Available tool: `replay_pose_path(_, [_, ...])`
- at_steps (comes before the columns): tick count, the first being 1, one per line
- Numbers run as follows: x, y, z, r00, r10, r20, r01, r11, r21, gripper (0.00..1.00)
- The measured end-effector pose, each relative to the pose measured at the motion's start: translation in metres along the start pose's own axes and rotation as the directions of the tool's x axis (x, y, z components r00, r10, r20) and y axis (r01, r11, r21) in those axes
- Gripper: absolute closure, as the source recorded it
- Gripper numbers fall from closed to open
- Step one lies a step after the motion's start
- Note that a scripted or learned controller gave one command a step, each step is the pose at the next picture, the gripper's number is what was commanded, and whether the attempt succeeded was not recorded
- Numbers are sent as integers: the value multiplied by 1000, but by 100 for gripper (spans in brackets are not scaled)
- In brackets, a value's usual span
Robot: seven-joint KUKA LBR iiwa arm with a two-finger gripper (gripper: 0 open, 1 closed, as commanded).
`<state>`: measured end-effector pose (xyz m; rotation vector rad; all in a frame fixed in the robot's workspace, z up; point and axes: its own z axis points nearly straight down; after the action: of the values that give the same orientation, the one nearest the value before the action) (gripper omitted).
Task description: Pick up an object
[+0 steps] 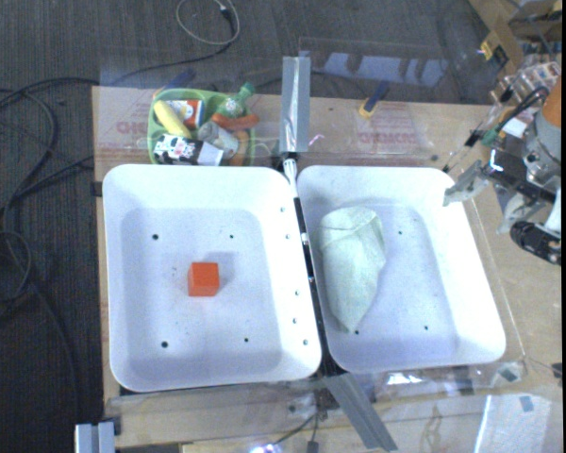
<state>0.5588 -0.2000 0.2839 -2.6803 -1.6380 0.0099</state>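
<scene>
A small orange cube [204, 278] lies near the middle of the left white bin [132, 253]. A crumpled pale green cloth [352, 260] lies in the right white bin [453, 281], toward its left side. The arm's body [538, 177] sits at the far right of the camera view, beyond the right bin's edge. A grey part [462, 185] of it reaches just over that bin's upper right corner, well away from the cloth and the cube.
A green basket [200, 125] with several small toys and packets stands behind the left bin. A grey metal post [294, 102] rises between the bins at the back. Cables [38, 130] lie on the dark floor to the left.
</scene>
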Motion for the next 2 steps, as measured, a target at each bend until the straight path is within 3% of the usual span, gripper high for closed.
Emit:
replay_pose_path(1, [-4,5,181,994,-107,-9,107,994,0,0])
replay_pose_path(2, [60,-107,192,999,-50,-9,50,999,-22,0])
